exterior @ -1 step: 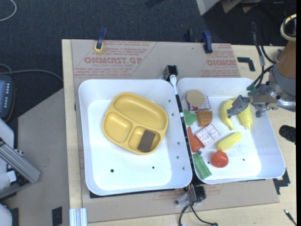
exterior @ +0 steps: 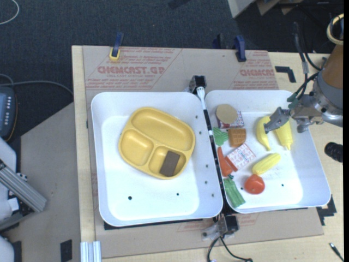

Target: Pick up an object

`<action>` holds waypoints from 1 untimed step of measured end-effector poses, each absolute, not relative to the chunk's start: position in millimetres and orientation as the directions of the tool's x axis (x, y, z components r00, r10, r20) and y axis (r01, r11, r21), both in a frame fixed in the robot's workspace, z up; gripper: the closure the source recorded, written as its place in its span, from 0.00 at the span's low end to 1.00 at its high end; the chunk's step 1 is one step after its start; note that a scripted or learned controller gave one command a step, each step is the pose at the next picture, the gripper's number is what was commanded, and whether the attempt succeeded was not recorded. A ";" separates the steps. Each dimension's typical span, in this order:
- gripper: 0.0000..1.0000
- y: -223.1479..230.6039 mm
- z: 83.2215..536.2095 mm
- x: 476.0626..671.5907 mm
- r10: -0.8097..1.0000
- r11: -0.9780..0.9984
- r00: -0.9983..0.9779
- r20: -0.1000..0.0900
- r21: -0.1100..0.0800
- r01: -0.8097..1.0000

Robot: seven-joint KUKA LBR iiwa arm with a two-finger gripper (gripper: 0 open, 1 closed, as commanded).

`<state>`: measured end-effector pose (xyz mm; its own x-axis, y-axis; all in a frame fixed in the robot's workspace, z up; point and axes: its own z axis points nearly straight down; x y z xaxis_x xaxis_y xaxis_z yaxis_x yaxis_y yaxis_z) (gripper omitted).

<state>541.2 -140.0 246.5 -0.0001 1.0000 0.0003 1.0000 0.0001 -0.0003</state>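
Bananas [exterior: 275, 132] lie under the pincer [exterior: 287, 120] — arm reaching from right

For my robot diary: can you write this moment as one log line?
gripper: over right bin, above bananas | grasp: unclear | yellow plate: left bin, holds brown block

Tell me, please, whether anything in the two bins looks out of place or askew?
Mildly. The yellow divided plate sits skewed in the left bin, with a brown block in one compartment. In the right bin, the toy food lies in a loose jumble. Nothing looks spilled or damaged.
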 end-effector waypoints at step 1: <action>0.00 -136.7 183.6 538.7 1.000 0.000 0.000 0.002 -0.007 1.000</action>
